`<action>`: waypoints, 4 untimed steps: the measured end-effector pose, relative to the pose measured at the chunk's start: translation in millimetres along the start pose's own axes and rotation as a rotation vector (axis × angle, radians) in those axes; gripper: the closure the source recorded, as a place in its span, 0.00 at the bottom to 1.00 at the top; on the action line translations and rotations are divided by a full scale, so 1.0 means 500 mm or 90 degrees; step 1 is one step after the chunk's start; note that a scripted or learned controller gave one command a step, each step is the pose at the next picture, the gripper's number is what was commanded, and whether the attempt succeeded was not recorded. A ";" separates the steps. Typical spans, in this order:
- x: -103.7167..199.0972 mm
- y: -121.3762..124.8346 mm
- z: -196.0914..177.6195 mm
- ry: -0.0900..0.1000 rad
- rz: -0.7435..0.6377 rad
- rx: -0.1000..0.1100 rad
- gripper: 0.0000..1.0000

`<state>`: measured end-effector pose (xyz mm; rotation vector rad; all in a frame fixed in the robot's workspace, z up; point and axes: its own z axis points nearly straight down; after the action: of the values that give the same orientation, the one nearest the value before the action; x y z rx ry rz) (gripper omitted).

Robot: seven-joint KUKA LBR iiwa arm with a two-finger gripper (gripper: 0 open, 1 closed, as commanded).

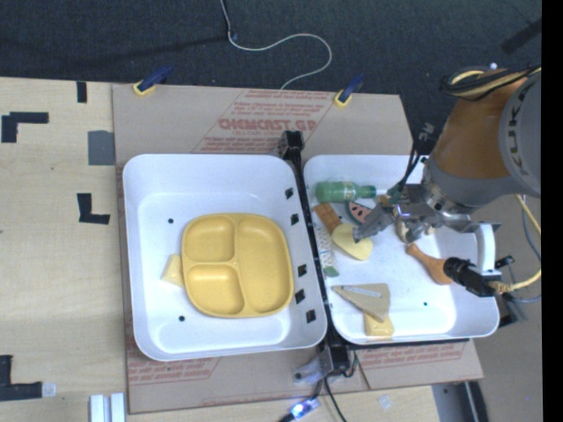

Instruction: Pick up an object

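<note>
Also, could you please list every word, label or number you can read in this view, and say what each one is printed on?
"CHEMCAST GP", in red, on the brown sheet under the two white bins, above the left bin.
Smaller red lines around that word on the same sheet: too small and blurred to read.
Red print on the sheet's bottom edge below both bins: too blurred to read.
"KU", dark letters on the arm at the right edge; the rest is cut off.

The yellow divided plate [237, 265] hides most of a pale yellow piece [171, 271].
</note>
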<state>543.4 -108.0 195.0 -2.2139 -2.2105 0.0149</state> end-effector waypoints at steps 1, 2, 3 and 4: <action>0.000 0.006 -0.014 -0.001 -0.002 -0.008 0.00; 0.005 0.010 0.074 -0.001 -0.002 -0.006 0.00; 0.006 0.011 0.197 -0.006 0.001 -0.010 0.00; 0.000 0.012 0.219 -0.006 0.001 -0.012 0.00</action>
<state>547.6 -107.8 85.4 -2.2287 -2.2230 0.0045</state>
